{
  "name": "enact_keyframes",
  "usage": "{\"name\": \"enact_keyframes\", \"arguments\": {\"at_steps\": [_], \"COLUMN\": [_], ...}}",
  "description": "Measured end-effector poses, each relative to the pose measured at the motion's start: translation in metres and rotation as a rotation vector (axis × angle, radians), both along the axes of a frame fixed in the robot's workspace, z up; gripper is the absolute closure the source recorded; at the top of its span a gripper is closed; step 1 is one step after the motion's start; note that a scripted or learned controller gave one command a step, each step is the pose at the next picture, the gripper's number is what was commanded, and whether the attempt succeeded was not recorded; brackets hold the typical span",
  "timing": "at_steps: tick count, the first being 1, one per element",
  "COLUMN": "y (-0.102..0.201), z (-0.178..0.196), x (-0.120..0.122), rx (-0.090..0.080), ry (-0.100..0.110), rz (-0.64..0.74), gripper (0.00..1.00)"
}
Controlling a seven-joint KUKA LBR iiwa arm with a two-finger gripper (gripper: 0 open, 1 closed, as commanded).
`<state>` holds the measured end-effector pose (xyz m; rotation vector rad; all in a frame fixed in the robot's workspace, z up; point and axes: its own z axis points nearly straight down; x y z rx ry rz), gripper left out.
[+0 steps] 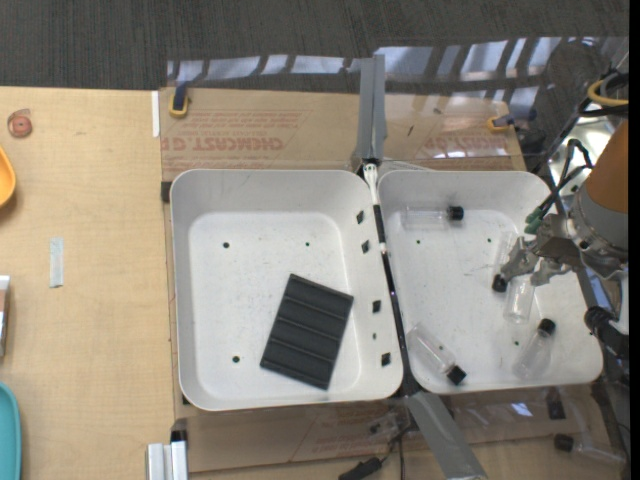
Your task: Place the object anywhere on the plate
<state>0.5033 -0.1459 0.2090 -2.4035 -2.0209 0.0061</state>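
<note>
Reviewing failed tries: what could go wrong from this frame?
1. The clear vials are see-through on white, with two close together by the gripper, so it may close on the wrong one or miss.
2. The dark ribbed plate lies in the left bin; the carry must cross the divider.
</note>
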Motion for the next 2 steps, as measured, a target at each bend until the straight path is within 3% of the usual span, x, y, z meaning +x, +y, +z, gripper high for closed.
{"name": "enact_keyframes", "arguments": {"at_steps": [1,2], "y": [0.032,0.108], "z": [-0.012,-0.003], "x": [0.068,0.040], "rx": [-0.003,-0.006], "ry": [0.001,0.001], "rz": [-0.646,-1.159], "gripper": [1.00,1.00]}}
